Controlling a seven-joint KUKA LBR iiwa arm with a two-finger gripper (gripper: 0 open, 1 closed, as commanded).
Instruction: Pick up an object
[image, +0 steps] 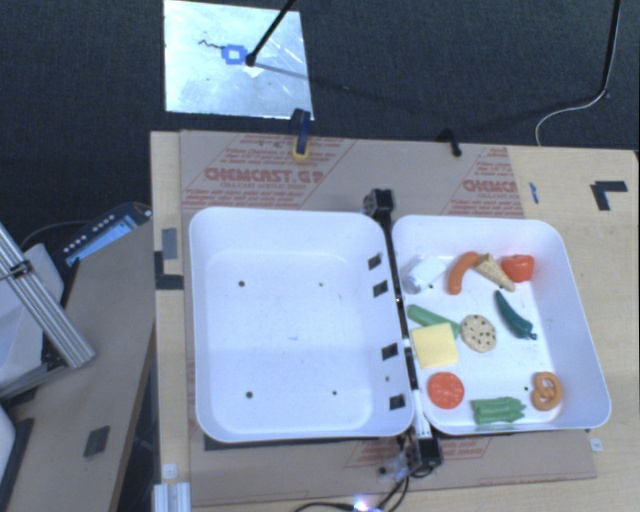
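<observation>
Table (600, 210): pale wood, and over it lay a brown protective sheet (340, 165) printed with red lettering, running under both bins.
Left bin (215, 300): white and shallow, with small dark dots on its floor.
Right bin (585, 340): white too, pressed against the left one along a seam set with black clips (380, 290).
Objects: all of them sat in the right bin. An orange sausage (462, 271), a tan wedge (492, 269) and a red tomato (517, 267) lined up near the far wall, with a white piece (426, 272) by the seam.
Middle of that bin: a dark green pepper (514, 315), a speckled cookie (479, 333), and a yellow square (435, 346) touching a light green stick (432, 317).
Near edge: a red round slice (446, 390), a green piece (497, 408) and a pretzel (546, 390).
Claw: its state could not be told.
Room: dark carpet (80, 80) lay beyond the table, a shiny metal plate (235, 60) flat on it, and a white cable (575, 105) looped at upper right.
Table's far edge: a blue and yellow clamp (300, 135) sat there.
Left side: a lower wooden surface (90, 400) carried a slanting aluminium rail (40, 305) and a dark handset with buttons (100, 232).
</observation>
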